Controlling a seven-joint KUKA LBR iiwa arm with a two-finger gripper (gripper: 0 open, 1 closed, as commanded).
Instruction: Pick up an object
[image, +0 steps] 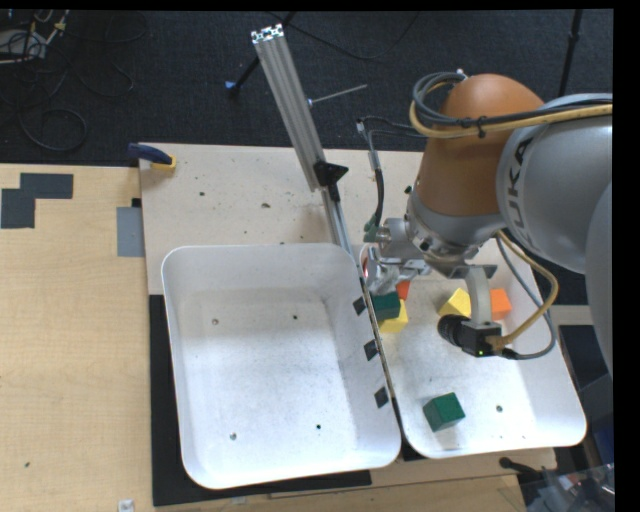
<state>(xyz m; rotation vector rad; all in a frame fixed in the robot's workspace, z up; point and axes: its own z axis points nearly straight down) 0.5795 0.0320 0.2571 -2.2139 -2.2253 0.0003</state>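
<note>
— Where is the arm?

— The grey KUKA arm with its orange band reaches in from the right and hangs over the far left corner of the right-hand shallow white bin, close to the wall it shares with the left-hand shallow white bin.

— And the pincer?

— The pincer points down at a small cluster of blocks by that shared wall. Whether it is spread or pressed together cannot be told; the wrist housing hides too much.

— What lies beneath it?

— A small green block sits on a yellow block, with a sliver of an orange-red block just beside them. All three sit right at the pincer's tip.

— Anything else in that bin?

— A yellow wedge-shaped block and an orange block lie near each other under the wrist. A dark green cube rests well apart, toward the near edge.

— And outside the bins?

— A silver aluminium rail slants across the pale wooden tabletop, and a blue-and-yellow clamp sits at the far left corner of the board.
</note>
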